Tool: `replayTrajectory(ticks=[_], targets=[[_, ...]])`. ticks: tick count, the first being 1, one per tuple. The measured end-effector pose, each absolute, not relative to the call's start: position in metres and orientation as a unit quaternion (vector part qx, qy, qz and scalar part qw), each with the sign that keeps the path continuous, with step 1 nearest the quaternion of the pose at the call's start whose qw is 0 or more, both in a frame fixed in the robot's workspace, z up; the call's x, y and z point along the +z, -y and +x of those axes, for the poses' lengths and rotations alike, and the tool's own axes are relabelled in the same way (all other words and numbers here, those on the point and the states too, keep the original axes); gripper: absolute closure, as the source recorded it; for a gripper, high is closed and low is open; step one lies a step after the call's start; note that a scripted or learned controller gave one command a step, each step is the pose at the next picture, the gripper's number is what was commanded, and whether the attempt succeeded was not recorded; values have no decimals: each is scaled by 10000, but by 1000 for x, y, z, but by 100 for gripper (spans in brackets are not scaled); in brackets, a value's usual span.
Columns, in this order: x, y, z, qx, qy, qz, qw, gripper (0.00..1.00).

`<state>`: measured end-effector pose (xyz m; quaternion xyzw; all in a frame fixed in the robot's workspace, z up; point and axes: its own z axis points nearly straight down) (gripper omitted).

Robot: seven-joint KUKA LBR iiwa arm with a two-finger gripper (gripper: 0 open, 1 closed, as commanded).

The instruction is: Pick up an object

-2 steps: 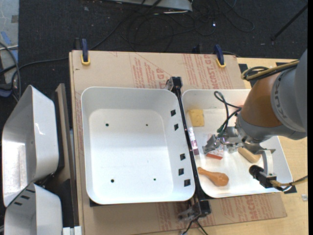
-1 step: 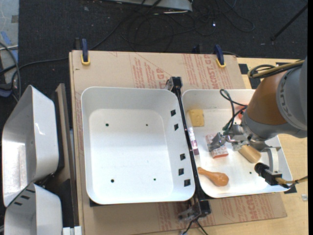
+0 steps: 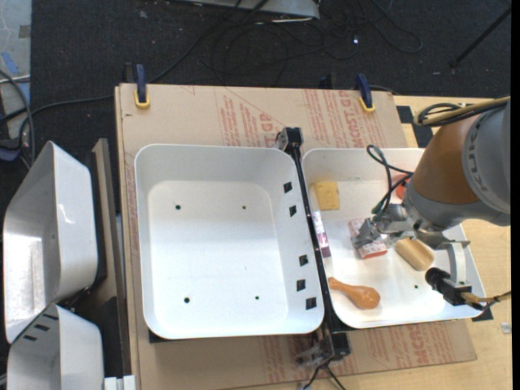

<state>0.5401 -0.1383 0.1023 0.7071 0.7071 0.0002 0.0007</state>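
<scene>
on the brown surface [image 3: 244, 116] two shallow white bins sit side by side, touching along a dark divider. the left bin [image 3: 154, 177] is the bigger-looking one from here, with only small dark dots showing on its floor. the right bin [image 3: 349, 159] holds all the loose things. my arm [image 3: 467, 173] comes in from the right, grey with its orange band, and bends down over the right bin. my hand [image 3: 375, 232] sits low in the middle of that bin, right on top of a small red and white packet [image 3: 372, 250]; i cannot tell whether the packet is between my grippers or just under them. a tan wooden block [image 3: 414, 254] lies just beside the hand, toward the right. an orange pear-shaped toy [image 3: 356, 292] lies near the front wall of the right bin, its narrow end pointing left. a yellow square sponge [image 3: 327, 194] rests near the back left of the same bin. a thin pinkish marker [image 3: 318, 232] lies along the left wall, by the divider. two blue and yellow clamps [image 3: 142, 88] grip the far edge of the surface.
</scene>
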Motion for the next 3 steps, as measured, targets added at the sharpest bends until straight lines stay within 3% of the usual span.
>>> replayTrajectory(ticks=[1, 2, 3], targets=[[198, 57, 530, 37, -7109, 7032, 19, 100], [192, -10, 547, 7, -7098, 7045, 3, 100], [192, -50, 499, -12, -7092, 7050, -24, 100]])
